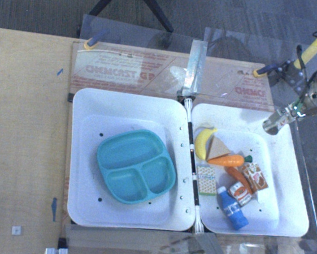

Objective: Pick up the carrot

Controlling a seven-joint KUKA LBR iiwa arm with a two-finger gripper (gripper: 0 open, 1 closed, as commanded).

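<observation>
The carrot (227, 160) is orange with a small green top at its right end. It lies across the middle of the right bin (290, 218), touching a tan wedge (217, 148) and a second orange piece (236, 175). My gripper (274, 125) hangs over the bin's upper right corner, well up and to the right of the carrot and apart from it. Nothing shows at its tip.
Around the carrot lie a banana (203, 141), a brown snack packet (254, 176), a red and white can (240, 192), a blue bottle (232, 209) and a pale patterned packet (207, 180). A teal divided plate (136, 165) sits in the left bin (76, 199).
</observation>
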